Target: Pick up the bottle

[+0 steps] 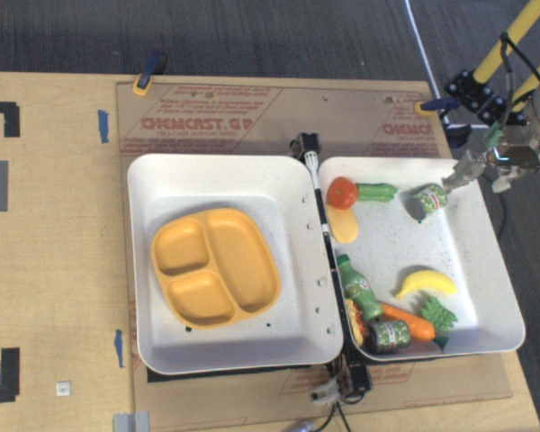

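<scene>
Over the bench, from the fixed camera, we list as follows.

Item: gripper point(464, 171), grey metal, at the far right corner of the right bin point(486, 268), just beside a small tin point(427, 201) lying on its side. Whether it is released or clenched we cannot tell; we see nothing held in it.

Item: bottle point(355, 288), green, glossy, with a printed label, lying flat against the left wall of the right bin. Its long axis runs along that wall, cap toward the far end, base toward the near end. It lies well apart from the gripper, diagonally across the bin toward the near left. We judge that the coming move turns on this crossing.

Item: carrot point(407, 319) and a dark jar point(389, 335), crowding the bottle's base.

Item: banana point(425, 283), smooth and curved, mid-bin.

Item: tomato point(342, 192), round and red, far left corner.

Item: left bin point(162, 178), holding a yellow divided tray point(216, 264).
</scene>
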Controlling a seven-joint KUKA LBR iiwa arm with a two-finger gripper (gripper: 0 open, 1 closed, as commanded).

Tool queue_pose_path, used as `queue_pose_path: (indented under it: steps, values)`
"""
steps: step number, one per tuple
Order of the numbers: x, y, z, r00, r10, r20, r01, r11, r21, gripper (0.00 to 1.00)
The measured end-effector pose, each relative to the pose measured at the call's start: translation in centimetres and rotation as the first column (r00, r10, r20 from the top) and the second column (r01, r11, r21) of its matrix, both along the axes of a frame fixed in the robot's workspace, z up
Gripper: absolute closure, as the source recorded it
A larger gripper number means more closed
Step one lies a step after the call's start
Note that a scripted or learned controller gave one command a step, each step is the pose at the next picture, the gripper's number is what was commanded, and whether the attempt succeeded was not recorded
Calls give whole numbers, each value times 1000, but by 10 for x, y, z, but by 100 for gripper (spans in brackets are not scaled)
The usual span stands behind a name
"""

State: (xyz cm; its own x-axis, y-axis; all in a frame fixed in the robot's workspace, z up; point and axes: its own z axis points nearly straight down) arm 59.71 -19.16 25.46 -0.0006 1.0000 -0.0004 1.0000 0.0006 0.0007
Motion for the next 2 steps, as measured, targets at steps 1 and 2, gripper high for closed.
queue_pose_path:
  steps: [1,2]
  values:
    - [-66,92,-91,983,184,-1,-184,983,1,0]
    - [-78,157,-70,967,-256,0,256,967,1,0]
